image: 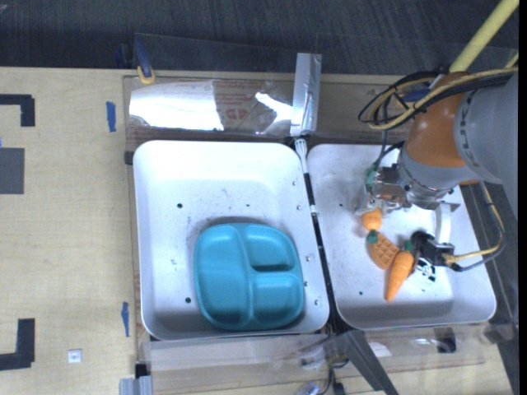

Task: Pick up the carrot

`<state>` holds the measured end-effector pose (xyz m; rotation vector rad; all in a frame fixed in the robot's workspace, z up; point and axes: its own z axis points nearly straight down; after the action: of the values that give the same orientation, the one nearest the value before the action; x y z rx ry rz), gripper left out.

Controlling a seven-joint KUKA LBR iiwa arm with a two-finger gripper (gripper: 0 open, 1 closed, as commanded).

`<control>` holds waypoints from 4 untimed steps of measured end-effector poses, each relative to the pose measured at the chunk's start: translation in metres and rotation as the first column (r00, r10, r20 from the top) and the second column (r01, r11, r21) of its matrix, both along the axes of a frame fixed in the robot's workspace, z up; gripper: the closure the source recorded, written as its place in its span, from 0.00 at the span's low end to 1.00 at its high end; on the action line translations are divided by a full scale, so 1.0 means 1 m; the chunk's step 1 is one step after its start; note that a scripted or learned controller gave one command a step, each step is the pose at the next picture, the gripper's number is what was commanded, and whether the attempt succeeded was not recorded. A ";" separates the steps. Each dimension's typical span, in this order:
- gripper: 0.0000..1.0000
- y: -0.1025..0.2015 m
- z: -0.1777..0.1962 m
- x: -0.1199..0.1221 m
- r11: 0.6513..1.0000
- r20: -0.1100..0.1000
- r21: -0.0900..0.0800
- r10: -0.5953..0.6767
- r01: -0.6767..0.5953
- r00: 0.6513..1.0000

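The carrot (398, 275) lies in the right bin (350, 290), toward its near right part, slanted with its pointed end aimed at the near wall and its thick end up. That end touches, or very nearly touches, an orange cross-hatched toy with a green tip (380, 249). A smaller orange piece (372, 219) sits a little farther back, just below the gripper (387, 197). The gripper hangs over the middle of this bin, nearer the small piece than the carrot, and nothing can be seen held in it. Whether it is open or closed cannot be told from this slant, since the wrist hides its tip. The likeliest trouble is a wrong pick: three orange things lie close together, and a straight descent from here would meet the small piece or the cross-hatched toy first. Even if aimed well, a grasp at the carrot's thick end could catch its neighbour too or nudge both aside, and the taper may let it slip out. The left bin (165, 188) holds a teal divided plate (247, 274), well apart from all this.
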<state>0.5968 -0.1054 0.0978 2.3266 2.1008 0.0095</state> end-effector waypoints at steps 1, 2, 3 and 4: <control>1.00 0.056 0.089 0.071 0.977 -0.006 0.002 -0.211 0.211 0.977; 0.00 0.054 0.086 0.070 0.977 -0.010 0.000 -0.213 0.213 0.977; 0.00 0.006 0.120 0.071 0.989 -0.005 -0.001 -0.151 0.151 0.989; 0.00 0.014 0.029 0.042 0.998 -0.015 0.002 0.068 -0.068 0.998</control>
<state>0.6383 -0.0913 0.1268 2.2618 2.1875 -0.0060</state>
